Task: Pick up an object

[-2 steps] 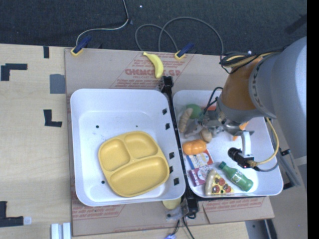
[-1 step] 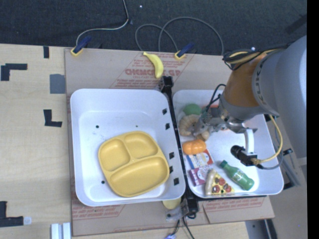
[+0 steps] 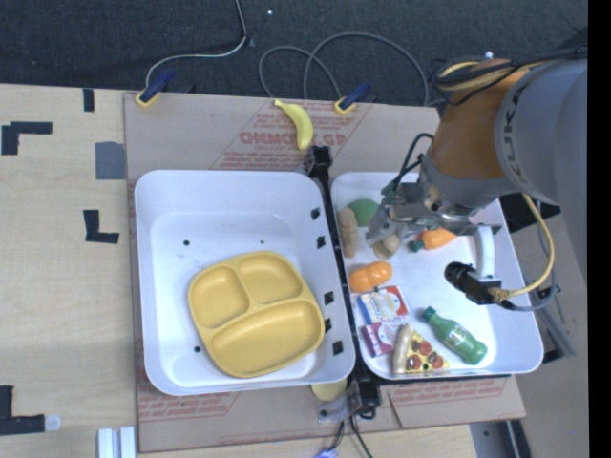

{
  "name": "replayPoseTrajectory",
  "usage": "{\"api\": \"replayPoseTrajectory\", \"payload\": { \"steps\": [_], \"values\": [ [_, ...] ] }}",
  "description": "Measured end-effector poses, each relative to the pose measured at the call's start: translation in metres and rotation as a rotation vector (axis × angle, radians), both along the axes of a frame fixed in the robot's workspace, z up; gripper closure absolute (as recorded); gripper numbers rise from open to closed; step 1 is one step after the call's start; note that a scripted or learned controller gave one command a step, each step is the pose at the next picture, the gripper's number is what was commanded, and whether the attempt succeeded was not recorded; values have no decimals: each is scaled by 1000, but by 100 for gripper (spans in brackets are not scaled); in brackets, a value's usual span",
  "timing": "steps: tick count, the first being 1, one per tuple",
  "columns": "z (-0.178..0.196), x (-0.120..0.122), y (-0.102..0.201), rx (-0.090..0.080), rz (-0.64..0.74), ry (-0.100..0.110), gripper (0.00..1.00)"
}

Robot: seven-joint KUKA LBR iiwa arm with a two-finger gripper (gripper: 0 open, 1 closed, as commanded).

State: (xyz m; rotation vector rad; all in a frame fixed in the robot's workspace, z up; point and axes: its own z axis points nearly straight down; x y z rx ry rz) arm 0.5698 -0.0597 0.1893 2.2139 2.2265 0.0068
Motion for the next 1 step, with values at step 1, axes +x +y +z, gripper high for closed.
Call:
{"api": "replayPoseTrajectory", "payload": {
  "steps": [1],
  "values": [
    [53,-21,36,0,0,0,100]
  ]
}}
